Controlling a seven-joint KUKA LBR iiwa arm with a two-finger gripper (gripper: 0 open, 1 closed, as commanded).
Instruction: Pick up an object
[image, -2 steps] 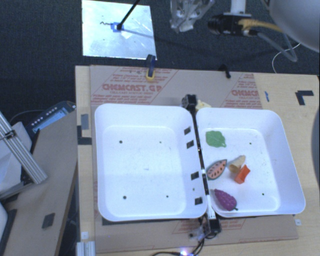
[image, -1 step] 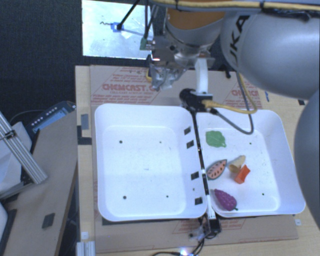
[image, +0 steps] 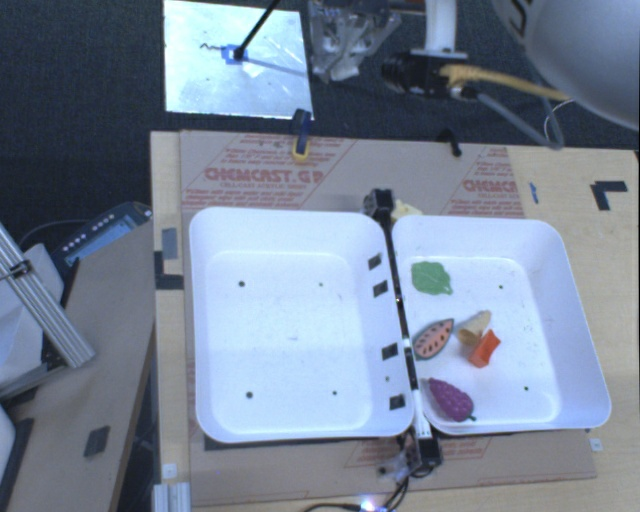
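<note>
The right bin (image: 560, 300) holds several small toy foods. A flat green piece (image: 431, 277) lies near its back left. A watermelon slice (image: 433, 338) sits by the divider, with a tan wedge (image: 474, 323) and an orange-red piece (image: 485, 348) just to its right. A purple grape bunch (image: 451, 400) rests in the front left corner. My gripper (image: 336, 48) hangs high at the top of the view, beyond the far edge of the bench and well away from both bins, with nothing seen in it.
The left bin (image: 290, 330) stands beside the right one, joined by a black clipped divider (image: 392, 320). A yellow clamp (image: 300, 150) sits on the board behind the bins. Cables (image: 500, 85) and the arm's grey body (image: 590, 50) occupy the upper right.
</note>
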